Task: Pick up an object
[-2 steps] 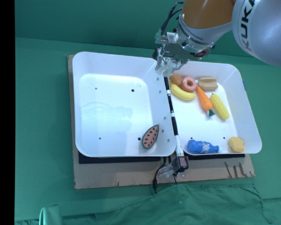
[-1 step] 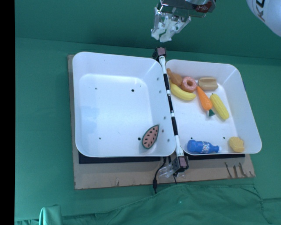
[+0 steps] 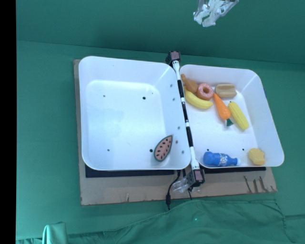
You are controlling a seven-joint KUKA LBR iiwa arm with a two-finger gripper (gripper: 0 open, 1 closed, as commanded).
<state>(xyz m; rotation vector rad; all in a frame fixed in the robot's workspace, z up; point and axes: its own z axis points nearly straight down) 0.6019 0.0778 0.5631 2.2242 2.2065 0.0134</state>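
Nearest lies the bottle (image 3: 219, 159), long axis left-right, well apart from the gripper (image 3: 211, 12) seen far above; its opening cannot be told, perhaps blurred.

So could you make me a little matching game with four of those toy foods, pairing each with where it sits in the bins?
Things:
1. watermelon slice
2. blue bottle
3. doughnut
4. corn cob

Places:
A. near edge of the right bin, lying on its side
B. far end of the right bin, between the banana and the bread roll
C. left bin, near corner by the divider
D. right bin, just right of the carrot

Pairs: 1-C, 2-A, 3-B, 4-D
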